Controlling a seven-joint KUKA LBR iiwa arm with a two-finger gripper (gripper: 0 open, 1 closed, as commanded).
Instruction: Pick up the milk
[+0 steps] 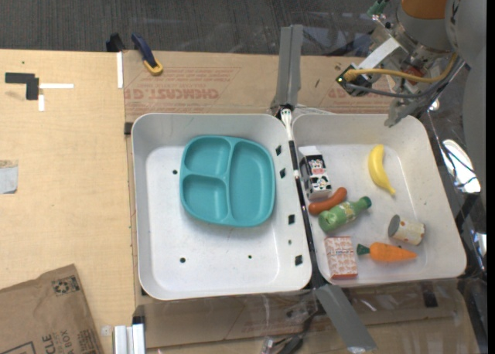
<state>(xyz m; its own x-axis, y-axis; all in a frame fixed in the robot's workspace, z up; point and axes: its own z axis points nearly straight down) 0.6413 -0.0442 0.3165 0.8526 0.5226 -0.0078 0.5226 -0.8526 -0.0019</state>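
The milk (pixel 315 173) is a small white carton with black cow patches. It lies on its side in the right bin (pixel 433 159), close to that bin's left wall. My gripper (pixel 404 105) hangs above the right bin's far edge, under the orange-banded wrist and among cables. It is well up and to the right of the milk, apart from it. Nothing shows in its grasp.
Just below the milk lie a red sausage (pixel 327 201) and a green bottle (pixel 344 213). A banana (pixel 379 168), a small can (pixel 406 229), a carrot (pixel 390 252) and a pink box (pixel 340 257) share the bin. The left bin (pixel 155 213) holds a teal divided tray (pixel 228 181).
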